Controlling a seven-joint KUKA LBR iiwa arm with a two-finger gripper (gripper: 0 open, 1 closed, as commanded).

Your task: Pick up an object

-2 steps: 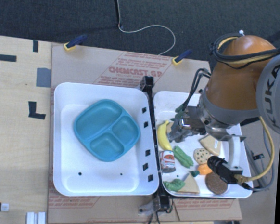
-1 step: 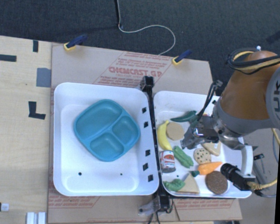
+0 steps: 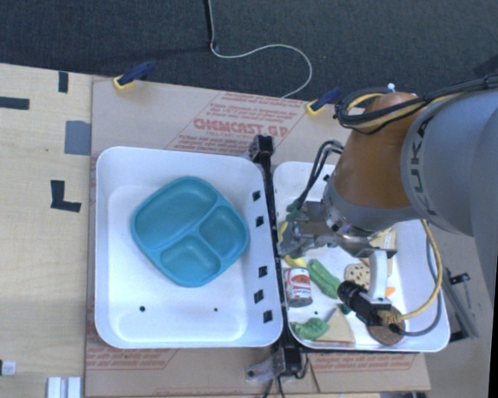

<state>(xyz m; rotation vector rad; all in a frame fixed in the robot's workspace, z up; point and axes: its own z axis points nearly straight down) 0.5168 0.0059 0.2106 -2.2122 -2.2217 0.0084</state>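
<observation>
over the right-hand shallow white bin [image 3: 415, 288] on the bench, the grey arm with its orange band [image 3: 380, 174] hangs low. its pincer [image 3: 305, 233] sits close to that bin's left wall, largely hidden under the wrist. whether the pincer is wide or narrow cannot be told, and nothing can be seen held in it.

just beneath and beside it lie the loose things it could take:
- a small yellow piece [image 3: 289, 259] against the wall
- a small tin can with a red and white label [image 3: 299, 286]
- a long green plastic vegetable [image 3: 324, 276] just beside the can
- a speckled round biscuit [image 3: 357, 271]
- a green leafy piece [image 3: 312, 329] near the front edge
- a brown round disc [image 3: 386, 334] toward the front right corner

all of them appear to rest on the bin floor. the left-hand shallow white bin [image 3: 116, 252] carries a teal plastic plate with three compartments [image 3: 191, 230], well apart from the pincer.

by the look of it, the task stands at the reach-in. the arm is down among the clutter, likely aimed at the yellow piece or the can, but no object is off the floor. closing on one thing and lifting it clear of the bin are not yet done.
</observation>
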